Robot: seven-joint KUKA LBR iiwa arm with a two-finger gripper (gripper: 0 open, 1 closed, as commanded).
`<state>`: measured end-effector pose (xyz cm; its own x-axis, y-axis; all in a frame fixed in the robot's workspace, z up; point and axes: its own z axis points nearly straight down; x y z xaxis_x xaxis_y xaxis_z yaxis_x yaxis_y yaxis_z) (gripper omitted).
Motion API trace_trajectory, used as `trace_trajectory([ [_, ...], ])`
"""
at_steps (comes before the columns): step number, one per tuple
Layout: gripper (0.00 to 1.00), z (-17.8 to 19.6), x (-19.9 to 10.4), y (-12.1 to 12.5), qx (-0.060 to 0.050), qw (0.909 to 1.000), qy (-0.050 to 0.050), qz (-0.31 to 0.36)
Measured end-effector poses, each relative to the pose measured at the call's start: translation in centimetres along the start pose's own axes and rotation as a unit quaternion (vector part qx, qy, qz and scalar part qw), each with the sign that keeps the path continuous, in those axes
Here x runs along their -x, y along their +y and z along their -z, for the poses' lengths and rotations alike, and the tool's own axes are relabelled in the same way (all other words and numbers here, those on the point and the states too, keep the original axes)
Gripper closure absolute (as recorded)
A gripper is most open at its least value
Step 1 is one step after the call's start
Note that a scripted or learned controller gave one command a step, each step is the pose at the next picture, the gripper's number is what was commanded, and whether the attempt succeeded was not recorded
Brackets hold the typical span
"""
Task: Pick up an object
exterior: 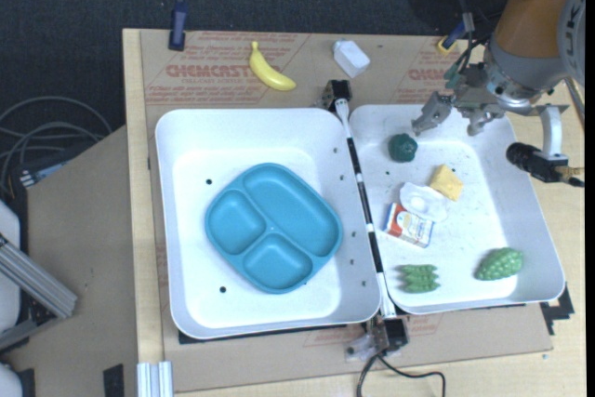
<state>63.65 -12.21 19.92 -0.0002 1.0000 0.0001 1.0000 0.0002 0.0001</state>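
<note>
The gripper (456, 113) hangs above the right bin's (544, 228) far end with its fingers spread and nothing between them, probably lined up for the dark green ball (403, 147) just beside and below it on the bin floor.

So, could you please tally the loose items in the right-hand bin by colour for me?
Green: 3, a dark round piece, a pea pod, a bumpy bunch
Yellow: 1, a wedge
White and red: 1, a small carton
Total: 5
</note>
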Motion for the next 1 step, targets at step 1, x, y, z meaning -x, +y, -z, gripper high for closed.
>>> trace_trajectory([
  [1,0.0,-11.55,-2.97,2.94,-0.001,1.0,0.001,0.0],
])
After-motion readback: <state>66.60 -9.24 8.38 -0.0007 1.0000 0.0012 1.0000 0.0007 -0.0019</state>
